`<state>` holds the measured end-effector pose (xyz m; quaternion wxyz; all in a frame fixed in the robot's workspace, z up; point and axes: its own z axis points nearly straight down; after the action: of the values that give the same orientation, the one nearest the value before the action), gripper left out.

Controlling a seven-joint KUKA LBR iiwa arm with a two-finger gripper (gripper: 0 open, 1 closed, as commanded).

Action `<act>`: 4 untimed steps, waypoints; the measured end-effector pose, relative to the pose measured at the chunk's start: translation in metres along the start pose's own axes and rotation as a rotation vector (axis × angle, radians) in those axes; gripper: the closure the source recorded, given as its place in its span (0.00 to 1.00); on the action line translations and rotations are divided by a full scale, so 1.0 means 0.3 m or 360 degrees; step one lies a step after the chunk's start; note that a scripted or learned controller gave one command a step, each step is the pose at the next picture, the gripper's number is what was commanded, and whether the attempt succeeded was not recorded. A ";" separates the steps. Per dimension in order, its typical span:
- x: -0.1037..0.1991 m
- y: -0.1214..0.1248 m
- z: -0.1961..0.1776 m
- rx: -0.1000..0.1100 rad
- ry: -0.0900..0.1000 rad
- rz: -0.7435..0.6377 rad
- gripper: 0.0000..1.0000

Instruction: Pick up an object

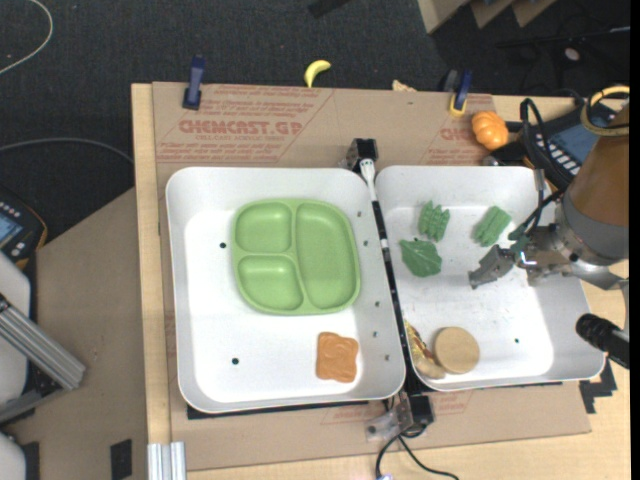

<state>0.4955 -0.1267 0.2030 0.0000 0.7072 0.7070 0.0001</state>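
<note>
On the brown bench, the right bin (520, 353) holds small green toys (421, 258) that look light and soft to pinch mid-body, near the gripper (487, 270) with its fingers apart.

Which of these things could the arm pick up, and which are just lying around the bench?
For the job: three green pieces, tan disc, orange waffle, green plate, gripper.

Lying about: blue clamps, banana, orange ball.

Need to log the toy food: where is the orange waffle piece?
The orange waffle piece lies in the left bin, near its front right corner, just below the green divided plate.
</note>
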 end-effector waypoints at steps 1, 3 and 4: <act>-0.148 -0.062 0.413 0.0008 0.0001 0.0009 0.00; 0.070 -0.054 0.359 -0.0001 0.0001 0.0002 1.00; 0.328 0.097 0.042 -0.0020 0.0004 -0.0018 1.00</act>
<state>0.5246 -0.0284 0.1905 0.0037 0.7032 0.7110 0.0054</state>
